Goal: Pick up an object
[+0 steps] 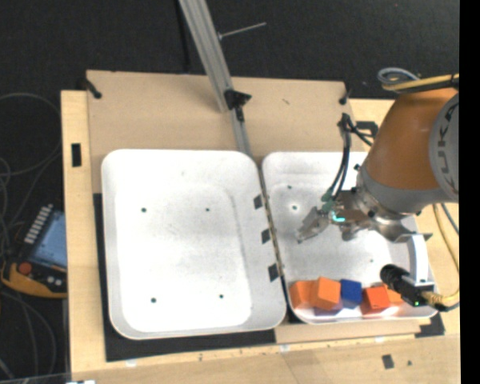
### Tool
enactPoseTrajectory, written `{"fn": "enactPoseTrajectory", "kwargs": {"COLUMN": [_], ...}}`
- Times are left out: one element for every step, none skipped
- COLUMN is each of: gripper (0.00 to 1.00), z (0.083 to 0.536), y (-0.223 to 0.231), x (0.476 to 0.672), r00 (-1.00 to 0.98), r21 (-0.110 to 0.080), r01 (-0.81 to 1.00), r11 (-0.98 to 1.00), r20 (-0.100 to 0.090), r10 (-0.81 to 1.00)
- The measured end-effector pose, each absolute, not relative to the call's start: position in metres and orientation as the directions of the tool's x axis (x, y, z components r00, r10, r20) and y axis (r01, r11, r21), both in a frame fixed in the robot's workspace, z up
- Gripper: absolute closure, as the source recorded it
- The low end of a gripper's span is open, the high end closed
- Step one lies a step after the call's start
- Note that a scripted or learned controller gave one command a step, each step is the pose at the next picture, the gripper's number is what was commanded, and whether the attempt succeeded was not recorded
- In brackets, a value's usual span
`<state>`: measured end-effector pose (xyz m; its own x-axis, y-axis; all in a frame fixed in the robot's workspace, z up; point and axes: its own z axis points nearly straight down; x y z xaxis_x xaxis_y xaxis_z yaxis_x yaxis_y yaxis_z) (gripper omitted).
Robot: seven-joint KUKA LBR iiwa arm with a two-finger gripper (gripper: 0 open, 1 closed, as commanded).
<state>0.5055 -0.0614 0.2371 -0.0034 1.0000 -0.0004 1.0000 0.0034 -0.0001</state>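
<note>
Blocks: four, lined up along the near rim of the right bin [282,169]. From the left: orange block [303,293], second orange block [329,293] touching it, blue block [350,291] just beside, third orange block [375,298] near the right end. Something purple [326,311] peeking from under the two left blocks; too small to identify.

Surroundings: left bin [184,238] alongside, separated by a shared edge with three small dark clips [266,236]. Both bins resting on a tan tabletop [160,110]. Slanted grey metal rail [211,50] running from the top of the view down to the gap between the bins. Black camera-like fitting [398,282] on the arm's white bracket, hanging just above and right of the third orange block. Handheld controller [42,254] and loose cables [8,158] off the tabletop at far left.

Gripper [326,222]: over the middle of the right bin, pointing toward the left. Fingers [310,226] slightly apart, nothing seen between them, not touching any block.

Position relative to fingers: whole row of blocks toward the near rim, apart from the fingertips; two left orange blocks nearest, third orange block farthest, partly tucked under the arm's wrist.
</note>
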Motion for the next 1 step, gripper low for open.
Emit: {"fn": "enactPoseTrajectory", "kwargs": {"gripper": [0.00], "z": [0.2817], "y": [-0.0642], "x": [0.5611], "r00": [-0.004], "r21": [0.009], "r01": [1.000], "r11": [0.004], "r20": [-0.002], "r10": [1.000]}}
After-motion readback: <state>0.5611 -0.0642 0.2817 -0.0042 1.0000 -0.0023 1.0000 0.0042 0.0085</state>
